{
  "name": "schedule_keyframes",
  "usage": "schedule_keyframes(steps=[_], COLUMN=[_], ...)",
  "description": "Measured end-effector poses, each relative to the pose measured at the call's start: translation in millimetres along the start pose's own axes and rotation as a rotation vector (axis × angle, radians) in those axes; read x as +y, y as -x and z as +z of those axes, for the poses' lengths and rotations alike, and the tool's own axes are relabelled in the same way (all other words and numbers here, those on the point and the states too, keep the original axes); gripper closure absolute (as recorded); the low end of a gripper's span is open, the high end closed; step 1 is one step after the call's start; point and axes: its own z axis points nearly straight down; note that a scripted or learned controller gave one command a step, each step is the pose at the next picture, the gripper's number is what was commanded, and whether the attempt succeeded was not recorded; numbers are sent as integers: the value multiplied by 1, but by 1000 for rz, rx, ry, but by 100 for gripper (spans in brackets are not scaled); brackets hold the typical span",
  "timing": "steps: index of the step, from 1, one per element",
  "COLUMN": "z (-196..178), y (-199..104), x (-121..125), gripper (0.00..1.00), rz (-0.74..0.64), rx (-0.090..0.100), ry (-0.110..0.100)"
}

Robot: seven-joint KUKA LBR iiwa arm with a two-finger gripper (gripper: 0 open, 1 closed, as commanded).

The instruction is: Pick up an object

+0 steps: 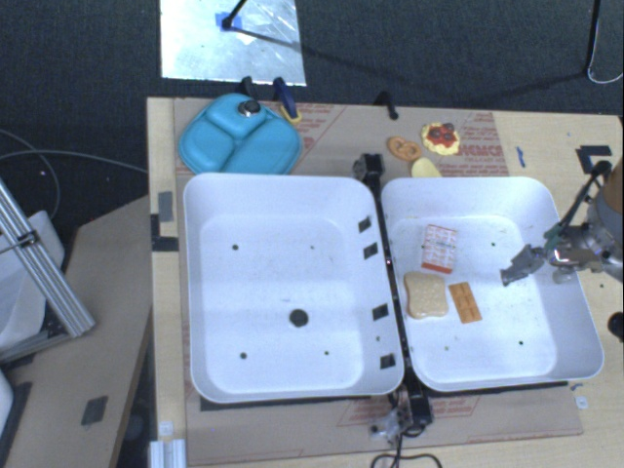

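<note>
Camera view
Gripper (517,268): seen over the right bin (575,344); whether anything is held cannot be told.
Objects: toast slice (425,295), orange cracker (465,302) and printed packet (439,247) lie left of it.
Handling: toast is judged light, stiff; best taken across its edges.

A blue sectioned plate (240,137) lies on the bench just behind the left bin (210,203), with a shiny metal sheet (231,25) on the dark floor farther back. To the bin's left stands a silver aluminium frame (39,271). Inside it, a small dark disc (298,318) rests near the middle.
</note>
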Motion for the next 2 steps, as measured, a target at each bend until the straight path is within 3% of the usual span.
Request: schedule_keyframes(steps=[1,2], z=[116,99], y=[3,3], x=[-21,-17], gripper=[0,100], rz=[3,1], rx=[3,-1], ry=[-11,3])
